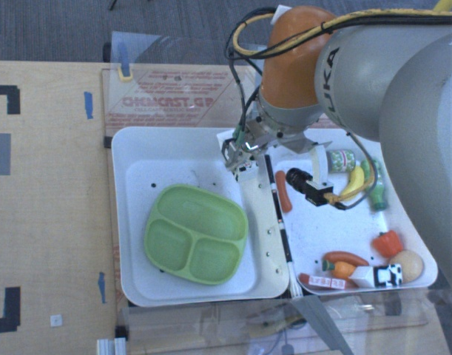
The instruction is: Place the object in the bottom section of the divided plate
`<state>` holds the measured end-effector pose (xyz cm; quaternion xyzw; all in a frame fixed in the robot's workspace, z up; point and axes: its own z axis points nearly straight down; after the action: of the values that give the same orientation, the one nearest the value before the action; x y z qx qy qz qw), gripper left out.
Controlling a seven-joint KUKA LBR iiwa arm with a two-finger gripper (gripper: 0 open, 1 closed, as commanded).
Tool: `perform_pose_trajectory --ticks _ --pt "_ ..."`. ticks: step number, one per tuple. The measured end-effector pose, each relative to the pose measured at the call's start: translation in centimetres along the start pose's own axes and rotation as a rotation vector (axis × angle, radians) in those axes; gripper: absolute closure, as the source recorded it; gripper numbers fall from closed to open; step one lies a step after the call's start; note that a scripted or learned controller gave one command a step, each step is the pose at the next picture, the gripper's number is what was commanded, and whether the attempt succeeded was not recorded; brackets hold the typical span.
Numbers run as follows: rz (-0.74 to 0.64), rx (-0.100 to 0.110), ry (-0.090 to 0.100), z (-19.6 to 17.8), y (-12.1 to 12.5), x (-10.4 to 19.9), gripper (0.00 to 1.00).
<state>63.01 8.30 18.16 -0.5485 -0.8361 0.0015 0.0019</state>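
The green divided plate (196,234) lies in the left white bin (129,198), with its two smaller sections toward the front. My gripper (239,156) hangs over the back right corner of the left bin, close to the wall between the bins and beyond the plate's far edge. I see nothing held in it. An orange-red sausage (283,191) lies in the right bin (314,231) just right of the gripper.
The right bin also holds a banana (351,183), a green can (340,159), a green bottle (376,187), a red pepper (387,242), a pale round item (409,265), a carrot-like piece (344,259) and a black-and-white box (387,275). A clear sheet (166,98) lies behind the bins.
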Motion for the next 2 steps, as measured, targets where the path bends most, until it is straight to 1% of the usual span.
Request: perform_pose_trajectory --ticks 1,2 --pt "-0.142 0.002 0.000 0.97 -0.09 7.01 1.00" --pt "-0.141 0.001 0.000 0.94 -0.09 6.96 0.00"
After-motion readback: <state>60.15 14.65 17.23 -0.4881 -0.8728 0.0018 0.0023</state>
